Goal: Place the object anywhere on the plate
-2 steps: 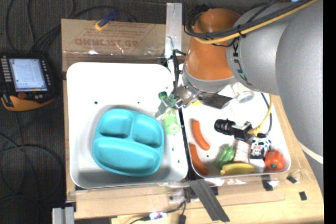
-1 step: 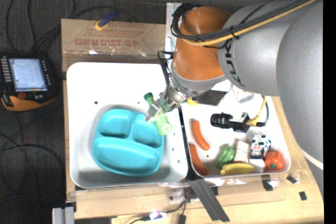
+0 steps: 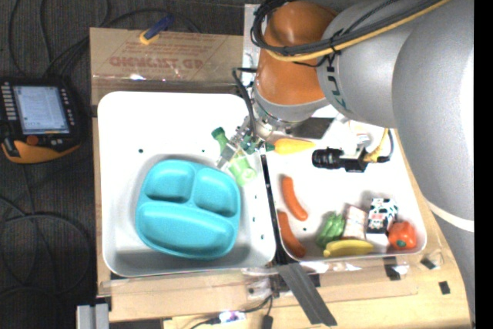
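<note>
My pincer (image 3: 240, 141), fingers pinched on a pale green translucent object (image 3: 243, 168), hangs at the sky-blue three-compartment plastic plate's (image 3: 187, 206) two o'clock edge, so I should ease toward eight o'clock before releasing.

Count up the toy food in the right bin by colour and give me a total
Orange or red sausage-shaped pieces: 2
Yellow pieces: 2 (banana, piece by the end effector)
Green: 1
Red-orange tomato: 1
Black-and-white carton: 1
Pale box: 1
Total: 8
</note>
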You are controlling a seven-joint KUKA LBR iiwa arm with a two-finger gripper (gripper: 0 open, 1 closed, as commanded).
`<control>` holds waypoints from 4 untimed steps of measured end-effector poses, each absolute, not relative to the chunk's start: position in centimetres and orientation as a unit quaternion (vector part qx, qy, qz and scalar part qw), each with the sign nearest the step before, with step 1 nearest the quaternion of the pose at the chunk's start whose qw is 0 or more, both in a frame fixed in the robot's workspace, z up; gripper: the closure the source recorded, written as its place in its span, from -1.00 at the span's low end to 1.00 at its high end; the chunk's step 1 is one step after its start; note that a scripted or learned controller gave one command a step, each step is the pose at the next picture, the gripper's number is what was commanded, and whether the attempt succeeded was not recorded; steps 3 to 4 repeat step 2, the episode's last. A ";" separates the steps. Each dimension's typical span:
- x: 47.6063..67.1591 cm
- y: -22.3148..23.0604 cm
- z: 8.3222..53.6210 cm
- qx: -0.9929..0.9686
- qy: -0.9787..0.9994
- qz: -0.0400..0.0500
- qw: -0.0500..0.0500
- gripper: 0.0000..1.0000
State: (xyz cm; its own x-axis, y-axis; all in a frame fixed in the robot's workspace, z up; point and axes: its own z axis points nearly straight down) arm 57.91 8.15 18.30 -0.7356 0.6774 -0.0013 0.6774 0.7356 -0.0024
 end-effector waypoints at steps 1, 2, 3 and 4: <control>57.2 11.2 15.5 0.136 0.991 0.000 -0.001 1.00; 57.3 11.2 15.5 0.136 0.991 0.001 0.000 -1.00; 57.3 11.2 15.5 0.136 0.991 0.001 0.000 -1.00; 57.3 11.2 15.5 0.136 0.991 0.001 0.000 -1.00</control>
